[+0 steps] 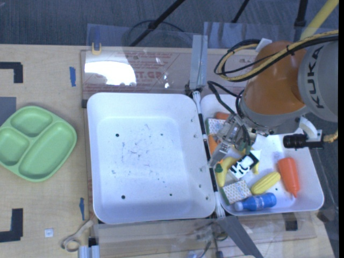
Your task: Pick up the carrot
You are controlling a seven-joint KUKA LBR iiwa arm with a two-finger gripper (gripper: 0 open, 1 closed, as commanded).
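The carrot (pixel 289 174) lies at the right bin's (pixel 314 200) three o'clock edge, well apart from the claw (pixel 230 138), whose spread I cannot tell, poised at nine o'clock over clutter, so it risks snagging a neighbouring toy instead.

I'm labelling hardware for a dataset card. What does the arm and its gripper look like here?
The arm is grey with KUKA lettering in dark capitals, and a broad, rounded orange band sits above the wrist. Black and yellow cables loop over that band. The gripper is small, metallic grey, with exposed mechanical parts.
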